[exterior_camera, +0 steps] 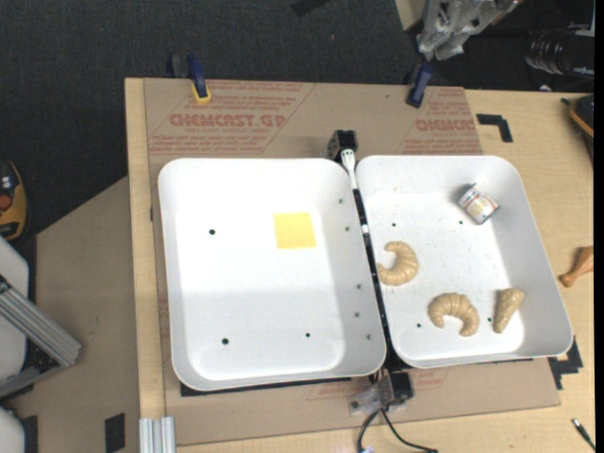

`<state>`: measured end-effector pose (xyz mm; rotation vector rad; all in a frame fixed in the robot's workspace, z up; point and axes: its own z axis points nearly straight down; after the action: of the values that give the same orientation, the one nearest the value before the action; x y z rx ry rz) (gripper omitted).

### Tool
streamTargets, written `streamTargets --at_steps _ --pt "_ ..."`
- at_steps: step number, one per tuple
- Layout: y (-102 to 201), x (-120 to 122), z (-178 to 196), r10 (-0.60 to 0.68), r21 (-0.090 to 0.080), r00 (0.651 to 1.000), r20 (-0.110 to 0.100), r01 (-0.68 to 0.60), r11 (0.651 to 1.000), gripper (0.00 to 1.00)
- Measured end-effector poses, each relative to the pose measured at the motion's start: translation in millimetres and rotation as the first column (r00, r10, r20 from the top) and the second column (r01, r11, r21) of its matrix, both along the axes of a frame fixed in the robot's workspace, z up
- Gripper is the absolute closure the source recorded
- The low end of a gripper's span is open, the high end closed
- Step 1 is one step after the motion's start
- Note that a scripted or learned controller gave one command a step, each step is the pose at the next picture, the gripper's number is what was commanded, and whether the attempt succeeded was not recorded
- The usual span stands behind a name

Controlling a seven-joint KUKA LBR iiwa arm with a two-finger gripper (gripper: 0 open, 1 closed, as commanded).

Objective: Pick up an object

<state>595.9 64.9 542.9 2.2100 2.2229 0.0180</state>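
Note:
A flat yellow square (294, 231) lies in the left bin (189, 281), a little above its middle. The right bin (528, 243) holds a croissant (399, 262) near its left wall. A second croissant (455, 311) and a small bread piece (508, 308) lie near its front. A small silver jar (478, 203) lies on its side toward the back right. My gripper (436, 43) hangs high at the top of the view, beyond the back edge of the bench and well clear of both bins. Nothing shows under it.
Both bins rest on a brown cardboard sheet (236, 116). Two blue clamps (199, 78) (419, 85) grip its back edge. A black fitting (343, 144) sits at the back of the seam between the bins. A tan object (576, 270) pokes in at the right edge.

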Motion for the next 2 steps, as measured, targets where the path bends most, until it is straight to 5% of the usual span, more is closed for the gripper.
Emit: streamTargets --at_steps 1,2 --pt "66 -53 -7 0.003 -0.001 1.000 -0.016 -0.003 1.000 1.00" --pt "92 -85 -142 -0.002 -0.007 1.000 -0.029 0.002 1.000 1.00"
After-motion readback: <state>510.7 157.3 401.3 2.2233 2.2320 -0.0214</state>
